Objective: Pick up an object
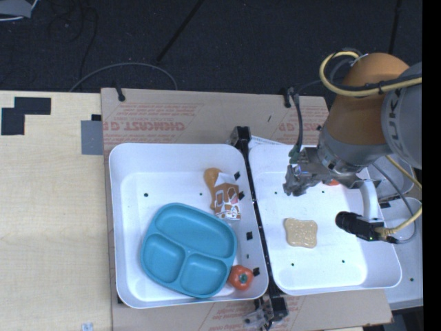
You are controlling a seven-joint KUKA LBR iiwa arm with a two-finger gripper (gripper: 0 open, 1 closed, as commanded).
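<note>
Tool [298, 183] hangs over the right bin [331, 262], near the tan toast [301, 232]; open or clenched, cannot tell.

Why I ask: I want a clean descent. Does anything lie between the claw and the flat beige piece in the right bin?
Nothing visible does. Only bare white floor of the right bin separates the claw from the beige piece just below it in the view.

A pale wooden bench [48, 219] stands before dark carpet [227, 40] strewn with cables [124, 65].
</note>
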